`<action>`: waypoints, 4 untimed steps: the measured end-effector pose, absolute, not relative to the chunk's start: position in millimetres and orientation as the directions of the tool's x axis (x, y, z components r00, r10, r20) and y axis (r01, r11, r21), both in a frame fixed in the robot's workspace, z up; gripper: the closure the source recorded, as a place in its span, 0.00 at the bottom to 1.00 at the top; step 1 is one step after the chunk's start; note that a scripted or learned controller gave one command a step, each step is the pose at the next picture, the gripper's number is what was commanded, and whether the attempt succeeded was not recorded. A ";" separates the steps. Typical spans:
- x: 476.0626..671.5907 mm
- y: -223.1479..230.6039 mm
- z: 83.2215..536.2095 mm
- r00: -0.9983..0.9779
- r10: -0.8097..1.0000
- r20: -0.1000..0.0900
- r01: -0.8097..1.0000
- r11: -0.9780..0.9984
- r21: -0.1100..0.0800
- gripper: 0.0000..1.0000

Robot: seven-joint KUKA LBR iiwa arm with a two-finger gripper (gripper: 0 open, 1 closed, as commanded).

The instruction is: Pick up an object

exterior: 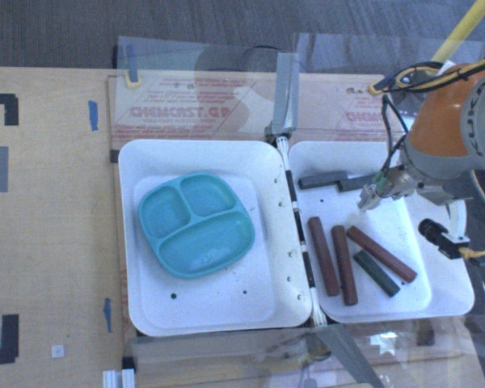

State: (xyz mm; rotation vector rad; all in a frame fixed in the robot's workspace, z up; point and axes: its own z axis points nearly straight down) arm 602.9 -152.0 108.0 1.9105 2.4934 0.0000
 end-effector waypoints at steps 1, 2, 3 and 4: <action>542.7 -148.0 93.3 -0.424 0.906 -0.013 0.905 0.424 0.019 0.00; 499.1 -191.6 169.6 -0.086 0.996 -0.002 0.996 0.086 0.002 0.00; 486.0 -165.7 97.2 -0.232 0.973 -0.012 0.972 0.232 0.020 0.00; 491.3 -149.1 98.4 -0.240 0.970 -0.024 0.970 0.241 0.026 0.00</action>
